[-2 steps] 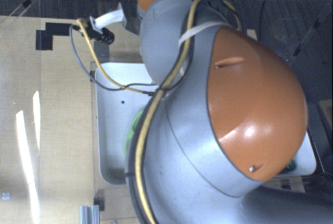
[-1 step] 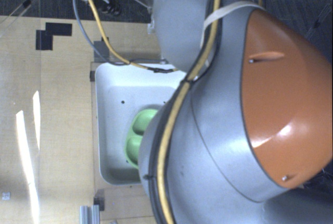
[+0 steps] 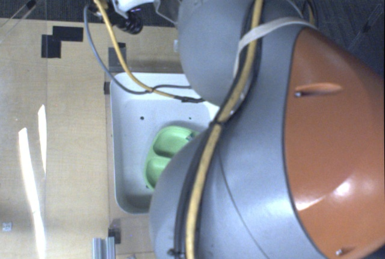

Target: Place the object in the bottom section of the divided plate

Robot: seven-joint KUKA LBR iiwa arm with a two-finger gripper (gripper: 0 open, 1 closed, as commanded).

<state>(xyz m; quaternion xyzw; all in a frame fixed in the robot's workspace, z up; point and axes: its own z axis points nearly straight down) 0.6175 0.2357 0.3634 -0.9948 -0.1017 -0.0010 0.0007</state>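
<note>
The arm filled most of the camera view, its grey shell and orange band lying across the right and middle of the frame. The claw itself was hidden somewhere under that bulk, so whether it was released, clenched or grasping anything could not be told.

A white bin sat on the tabletop, near its far edge, and only the bin's left part could be seen past the arm. Inside it, close to the bin's near left corner, lay the green divided plate. Two rounded green sections showed, one above the other in the view, with a ridge between them; the rest of the plate ran under the arm. The object to be placed could not be made out anywhere, so its position, its heading and its long axis could not be stated.

The plate looked like moulded plastic: probably light, stiff and smooth, likely to slide on the bin floor if pushed from the side. How the object itself would handle, and where best to take hold of it, could not be judged, since nothing of it could be seen. Which section counted as the bottom one was also unsure, with so much of the plate covered.

A yellow and a dark cable looped over the bin's far edge.
</note>
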